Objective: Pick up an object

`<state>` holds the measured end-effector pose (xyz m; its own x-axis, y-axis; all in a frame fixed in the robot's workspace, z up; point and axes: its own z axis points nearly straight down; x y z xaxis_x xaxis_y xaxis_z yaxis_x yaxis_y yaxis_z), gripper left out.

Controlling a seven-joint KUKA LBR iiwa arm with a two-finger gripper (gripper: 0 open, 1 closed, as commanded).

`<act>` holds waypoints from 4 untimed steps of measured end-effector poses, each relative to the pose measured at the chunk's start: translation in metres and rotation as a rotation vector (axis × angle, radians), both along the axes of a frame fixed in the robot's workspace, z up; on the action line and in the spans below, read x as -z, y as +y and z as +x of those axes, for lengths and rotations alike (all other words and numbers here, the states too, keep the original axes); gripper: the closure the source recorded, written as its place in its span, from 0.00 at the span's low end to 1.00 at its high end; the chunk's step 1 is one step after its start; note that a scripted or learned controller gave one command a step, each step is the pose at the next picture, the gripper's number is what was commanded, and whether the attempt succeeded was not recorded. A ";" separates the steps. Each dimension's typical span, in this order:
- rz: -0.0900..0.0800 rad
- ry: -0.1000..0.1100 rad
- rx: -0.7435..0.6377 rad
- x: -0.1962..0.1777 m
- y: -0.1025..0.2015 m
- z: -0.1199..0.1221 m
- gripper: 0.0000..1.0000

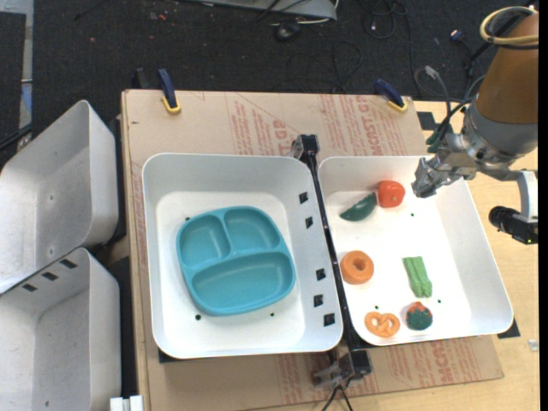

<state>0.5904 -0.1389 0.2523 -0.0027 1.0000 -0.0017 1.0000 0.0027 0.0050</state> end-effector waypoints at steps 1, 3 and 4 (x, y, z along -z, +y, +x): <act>0.004 0.007 -0.005 0.000 0.056 -0.022 1.00; 0.003 0.008 -0.005 0.011 0.153 -0.048 1.00; 0.003 0.008 -0.005 0.024 0.203 -0.060 1.00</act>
